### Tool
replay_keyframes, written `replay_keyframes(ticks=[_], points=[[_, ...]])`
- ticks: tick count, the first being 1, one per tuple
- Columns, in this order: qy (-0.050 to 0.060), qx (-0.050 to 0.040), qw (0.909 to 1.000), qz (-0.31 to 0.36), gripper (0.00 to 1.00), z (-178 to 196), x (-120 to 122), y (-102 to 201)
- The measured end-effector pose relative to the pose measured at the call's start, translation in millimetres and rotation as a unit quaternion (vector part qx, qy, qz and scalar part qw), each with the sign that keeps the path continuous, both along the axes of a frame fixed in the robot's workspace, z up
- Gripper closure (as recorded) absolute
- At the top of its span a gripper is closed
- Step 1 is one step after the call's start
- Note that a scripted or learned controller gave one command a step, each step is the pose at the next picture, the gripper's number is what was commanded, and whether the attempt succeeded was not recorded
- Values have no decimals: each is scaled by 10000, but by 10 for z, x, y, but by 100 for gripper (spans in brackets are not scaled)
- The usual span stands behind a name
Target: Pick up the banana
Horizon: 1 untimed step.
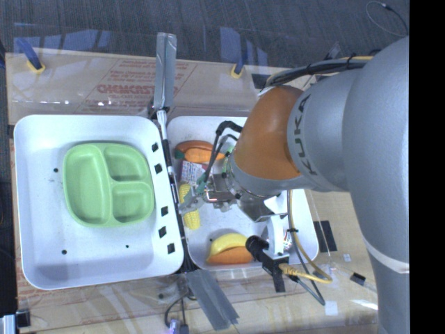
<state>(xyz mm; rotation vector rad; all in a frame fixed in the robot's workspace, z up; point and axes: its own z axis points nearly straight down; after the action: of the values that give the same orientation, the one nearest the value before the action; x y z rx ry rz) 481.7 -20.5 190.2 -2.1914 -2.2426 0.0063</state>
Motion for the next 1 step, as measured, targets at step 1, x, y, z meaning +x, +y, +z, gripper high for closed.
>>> replay_keyframes(ticks=[1], points=[[-24, -9, 9974, -719, 0, 7, -53, -552]])
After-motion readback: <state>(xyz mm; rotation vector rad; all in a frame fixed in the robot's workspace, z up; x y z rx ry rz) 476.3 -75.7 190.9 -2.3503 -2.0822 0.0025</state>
